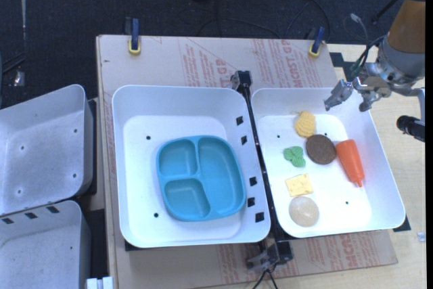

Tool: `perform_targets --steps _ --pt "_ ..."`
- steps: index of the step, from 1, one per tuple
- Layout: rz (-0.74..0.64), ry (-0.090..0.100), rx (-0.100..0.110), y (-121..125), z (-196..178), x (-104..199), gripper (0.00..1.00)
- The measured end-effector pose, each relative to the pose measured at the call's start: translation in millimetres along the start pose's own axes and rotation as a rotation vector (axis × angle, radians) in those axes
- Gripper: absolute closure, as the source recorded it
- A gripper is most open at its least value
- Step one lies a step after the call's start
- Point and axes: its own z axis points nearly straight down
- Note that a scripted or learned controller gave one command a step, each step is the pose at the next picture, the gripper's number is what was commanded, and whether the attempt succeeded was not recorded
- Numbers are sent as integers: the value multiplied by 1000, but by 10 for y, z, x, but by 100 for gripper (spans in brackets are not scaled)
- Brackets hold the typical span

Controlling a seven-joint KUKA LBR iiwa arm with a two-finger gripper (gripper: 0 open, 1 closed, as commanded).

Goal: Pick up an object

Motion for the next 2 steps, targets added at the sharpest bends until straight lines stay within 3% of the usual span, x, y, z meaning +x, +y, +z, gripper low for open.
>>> perform_targets --steps 2 --pt "0 -1 -5 61 1114 -31 0"
